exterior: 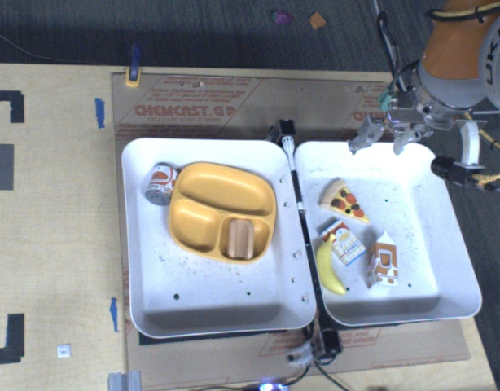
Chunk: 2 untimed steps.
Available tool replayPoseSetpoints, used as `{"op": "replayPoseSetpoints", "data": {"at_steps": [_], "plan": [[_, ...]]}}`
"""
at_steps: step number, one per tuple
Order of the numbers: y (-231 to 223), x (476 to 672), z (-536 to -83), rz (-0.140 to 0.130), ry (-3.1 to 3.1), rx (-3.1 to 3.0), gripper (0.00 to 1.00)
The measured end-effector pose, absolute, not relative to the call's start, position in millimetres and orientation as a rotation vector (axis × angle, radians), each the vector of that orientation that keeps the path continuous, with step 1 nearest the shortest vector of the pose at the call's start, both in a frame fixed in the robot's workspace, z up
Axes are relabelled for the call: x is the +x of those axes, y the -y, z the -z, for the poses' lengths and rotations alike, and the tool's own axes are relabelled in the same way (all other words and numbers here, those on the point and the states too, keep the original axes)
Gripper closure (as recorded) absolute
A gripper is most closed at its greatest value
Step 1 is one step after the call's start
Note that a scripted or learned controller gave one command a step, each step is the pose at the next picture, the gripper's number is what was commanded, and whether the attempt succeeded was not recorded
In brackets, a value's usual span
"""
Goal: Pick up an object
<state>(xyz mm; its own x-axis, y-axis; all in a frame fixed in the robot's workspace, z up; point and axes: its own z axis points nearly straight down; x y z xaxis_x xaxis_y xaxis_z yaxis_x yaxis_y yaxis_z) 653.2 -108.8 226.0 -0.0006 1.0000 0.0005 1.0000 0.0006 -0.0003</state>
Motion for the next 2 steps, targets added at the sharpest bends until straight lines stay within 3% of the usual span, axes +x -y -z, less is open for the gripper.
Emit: {"op": "replayPoseSetpoints", "data": {"at_steps": [1, 2], "plan": [[91, 624.0, -107, -0.001, 2.22, -2.222, 0.0], [94, 541.5, -89, 0.011, 2.228, -2.229, 0.0]]}}
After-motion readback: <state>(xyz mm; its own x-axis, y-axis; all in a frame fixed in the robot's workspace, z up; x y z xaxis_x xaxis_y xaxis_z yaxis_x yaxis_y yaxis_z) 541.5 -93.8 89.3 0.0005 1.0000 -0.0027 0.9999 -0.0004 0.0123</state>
